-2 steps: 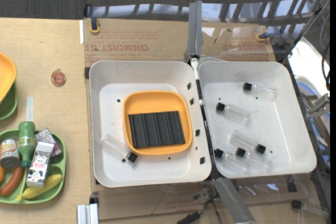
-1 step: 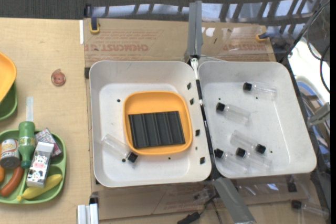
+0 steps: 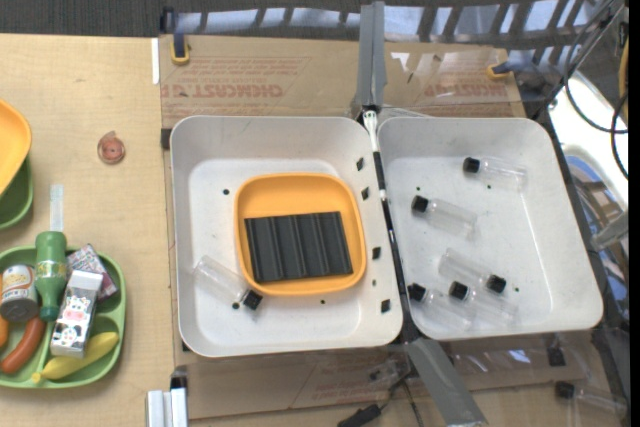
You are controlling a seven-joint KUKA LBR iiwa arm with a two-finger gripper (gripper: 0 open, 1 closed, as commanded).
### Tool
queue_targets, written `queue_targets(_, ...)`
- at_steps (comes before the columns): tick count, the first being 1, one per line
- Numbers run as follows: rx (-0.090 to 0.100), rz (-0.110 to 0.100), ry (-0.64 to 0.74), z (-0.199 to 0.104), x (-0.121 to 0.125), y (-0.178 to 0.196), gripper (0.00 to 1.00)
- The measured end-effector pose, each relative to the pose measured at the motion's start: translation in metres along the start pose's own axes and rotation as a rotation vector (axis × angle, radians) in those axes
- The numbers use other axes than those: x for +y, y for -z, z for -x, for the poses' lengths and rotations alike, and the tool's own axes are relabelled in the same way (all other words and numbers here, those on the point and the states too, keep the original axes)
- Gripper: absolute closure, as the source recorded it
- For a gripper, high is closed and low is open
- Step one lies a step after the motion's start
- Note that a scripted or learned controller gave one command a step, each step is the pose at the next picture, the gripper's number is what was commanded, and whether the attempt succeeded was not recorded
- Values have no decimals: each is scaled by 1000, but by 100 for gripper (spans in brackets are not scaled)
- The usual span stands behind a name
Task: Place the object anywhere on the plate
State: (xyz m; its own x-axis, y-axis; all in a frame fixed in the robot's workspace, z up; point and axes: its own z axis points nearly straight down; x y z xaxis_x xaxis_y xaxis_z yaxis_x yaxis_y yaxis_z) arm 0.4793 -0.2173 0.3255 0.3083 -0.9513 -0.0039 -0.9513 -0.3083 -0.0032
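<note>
left bin [image 3: 200,315]: orange plate [image 3: 297,195], clear vial [image 3: 222,281] beside it

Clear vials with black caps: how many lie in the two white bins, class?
6. One vial lies in the left bin beside the orange plate; five in the right bin: top, middle, and three near the front. Clear glass may hide more.

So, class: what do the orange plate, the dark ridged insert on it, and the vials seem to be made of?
Orange plate: probably plastic; smooth, evenly coloured, with a soft sheen on its rounded rim.
Dark ridged insert: perhaps rubber or matte plastic; dull grey-black, with ribs.
Vials, such as the one beside the plate: clear plastic or glass, since the bin shows through; black caps.
</note>
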Motion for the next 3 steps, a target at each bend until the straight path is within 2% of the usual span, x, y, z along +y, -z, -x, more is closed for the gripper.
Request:
queue_targets(1,-1,1,307,5,-1,-1,0)
queue_targets(2,0,1,687,5,-2,-1,0)
queue_targets(3,-2,-1,974,-8,-17,-15,0)
